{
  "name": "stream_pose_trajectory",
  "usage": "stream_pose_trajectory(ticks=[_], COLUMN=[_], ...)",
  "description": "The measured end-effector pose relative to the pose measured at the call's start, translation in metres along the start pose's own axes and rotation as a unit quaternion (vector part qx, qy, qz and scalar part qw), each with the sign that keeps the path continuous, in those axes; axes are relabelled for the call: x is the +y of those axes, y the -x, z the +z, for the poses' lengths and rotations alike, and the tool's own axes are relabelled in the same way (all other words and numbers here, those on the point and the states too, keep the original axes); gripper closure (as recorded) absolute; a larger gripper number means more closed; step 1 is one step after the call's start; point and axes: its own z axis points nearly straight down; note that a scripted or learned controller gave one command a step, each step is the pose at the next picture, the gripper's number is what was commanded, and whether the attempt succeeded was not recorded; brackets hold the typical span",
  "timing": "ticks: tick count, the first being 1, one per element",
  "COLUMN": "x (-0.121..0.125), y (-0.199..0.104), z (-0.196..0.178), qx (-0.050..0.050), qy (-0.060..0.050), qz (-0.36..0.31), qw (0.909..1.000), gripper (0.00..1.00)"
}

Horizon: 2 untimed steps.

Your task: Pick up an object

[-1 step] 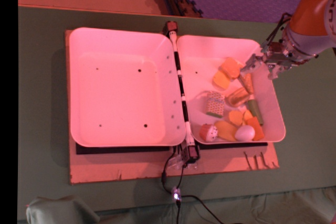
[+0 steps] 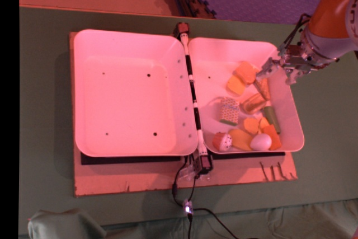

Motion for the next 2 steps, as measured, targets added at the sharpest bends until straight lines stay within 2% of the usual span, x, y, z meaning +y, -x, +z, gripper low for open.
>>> stream_pose_trajectory(ticks=[2], x=[-0.003], y=[0.004], z=[0.085], qx=[0.0], qy=[-0.003], qz=[0.001], qw=[1.0], gripper=[0.0])
